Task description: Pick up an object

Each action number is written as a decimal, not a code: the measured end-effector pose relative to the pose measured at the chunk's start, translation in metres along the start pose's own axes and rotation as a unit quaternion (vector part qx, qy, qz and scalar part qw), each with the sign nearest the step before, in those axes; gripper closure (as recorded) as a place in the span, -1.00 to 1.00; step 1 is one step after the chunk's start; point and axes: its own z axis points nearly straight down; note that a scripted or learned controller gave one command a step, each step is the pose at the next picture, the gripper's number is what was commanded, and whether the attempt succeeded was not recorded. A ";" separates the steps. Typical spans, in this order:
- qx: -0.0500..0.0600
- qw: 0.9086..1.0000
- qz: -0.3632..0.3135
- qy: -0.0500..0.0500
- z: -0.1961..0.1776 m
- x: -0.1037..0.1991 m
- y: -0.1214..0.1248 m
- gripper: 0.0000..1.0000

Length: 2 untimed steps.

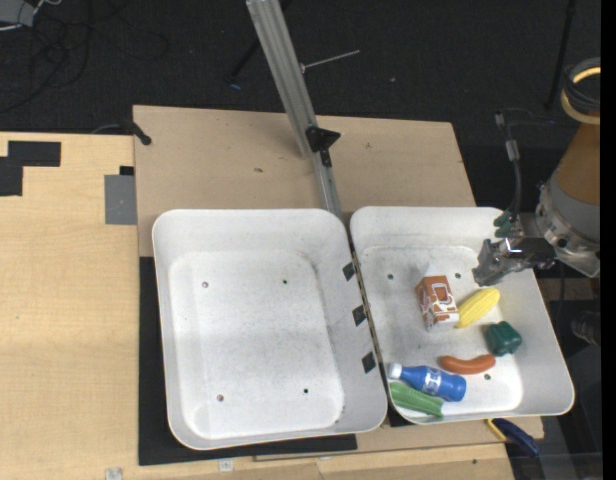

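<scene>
Now, camera view: my gripper [491,263] hangs over the right bin [398,230], just above-right of the yellow corn [478,307]; can't tell its grip state. Orange carton [437,301] touches corn's left; green block [503,338] just below-right; sausage [466,364], blue bottle [433,381] farther below.

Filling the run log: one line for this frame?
gripper: over right bin, nothing held | nearest: yellow plastic corn cob | left bin

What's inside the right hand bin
The right bin holds a small orange-and-white carton, a yellow corn cob, a dark green block, an orange sausage, a blue bottle and a green piece. The bottle partly covers that piece.
</scene>
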 end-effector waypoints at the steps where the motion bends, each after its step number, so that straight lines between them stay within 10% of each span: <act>1: 0.004 1.000 -0.002 0.002 0.022 0.049 0.014 1.00; 2: 0.004 1.000 -0.001 0.001 0.041 0.097 0.027 1.00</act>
